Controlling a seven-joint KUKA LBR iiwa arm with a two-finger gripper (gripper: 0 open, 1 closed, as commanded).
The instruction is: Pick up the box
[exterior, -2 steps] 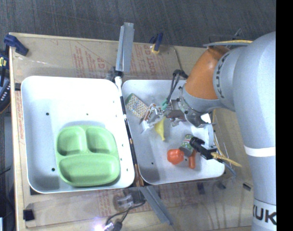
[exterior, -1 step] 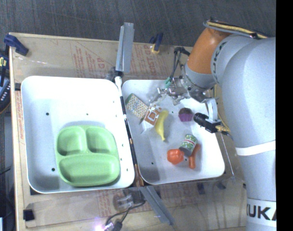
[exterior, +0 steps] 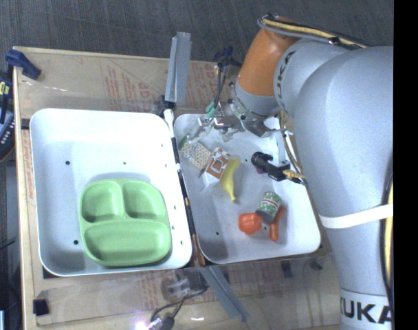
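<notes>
Two-finger metal gripper (exterior: 219,122) at twelve o'clock of small patterned cardboard box (exterior: 214,164); jaw state impossible to tell.

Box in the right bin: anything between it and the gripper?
Nothing visible lies between them. The gripper is at the far end of the right bin, just above the box in the camera view. The banana touches the box's right side and could crowd a grasp there.
</notes>
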